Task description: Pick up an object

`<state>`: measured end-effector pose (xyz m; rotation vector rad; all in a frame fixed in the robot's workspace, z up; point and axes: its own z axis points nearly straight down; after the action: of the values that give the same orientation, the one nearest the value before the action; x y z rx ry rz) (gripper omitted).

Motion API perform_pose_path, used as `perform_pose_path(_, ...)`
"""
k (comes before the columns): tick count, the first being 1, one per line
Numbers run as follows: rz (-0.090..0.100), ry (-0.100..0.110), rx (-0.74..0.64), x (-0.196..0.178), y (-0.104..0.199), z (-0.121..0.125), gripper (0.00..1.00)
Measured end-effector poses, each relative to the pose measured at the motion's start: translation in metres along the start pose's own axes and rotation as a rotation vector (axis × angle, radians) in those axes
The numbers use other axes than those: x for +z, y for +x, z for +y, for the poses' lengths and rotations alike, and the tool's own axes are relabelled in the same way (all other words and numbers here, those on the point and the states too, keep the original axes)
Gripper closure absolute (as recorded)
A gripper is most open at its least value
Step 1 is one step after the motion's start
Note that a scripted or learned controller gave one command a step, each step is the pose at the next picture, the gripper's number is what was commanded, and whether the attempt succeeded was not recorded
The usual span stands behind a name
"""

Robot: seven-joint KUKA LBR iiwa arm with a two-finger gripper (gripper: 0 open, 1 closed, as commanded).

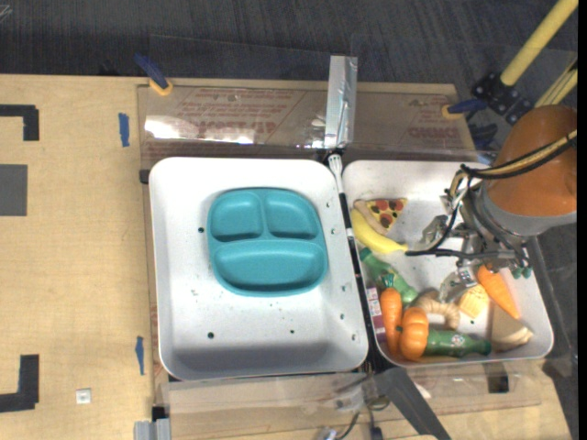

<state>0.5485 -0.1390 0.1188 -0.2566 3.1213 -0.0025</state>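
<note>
Right bin (431,177): carrot (501,291) beside hand (470,262).

Dark blue-grey carpet floor (229,7), light wooden bench top (64,246), blue tape marks (124,128), even light.

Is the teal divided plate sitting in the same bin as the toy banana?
No, the teal divided plate lies in the left white bin, while the yellow toy banana lies in the right white bin.
</note>
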Motion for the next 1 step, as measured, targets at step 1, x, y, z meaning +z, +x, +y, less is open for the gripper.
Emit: perform_pose_path(1, -0.011, 0.007, 0.211, 0.0167, 0.0307, 0.0283, 0.0)
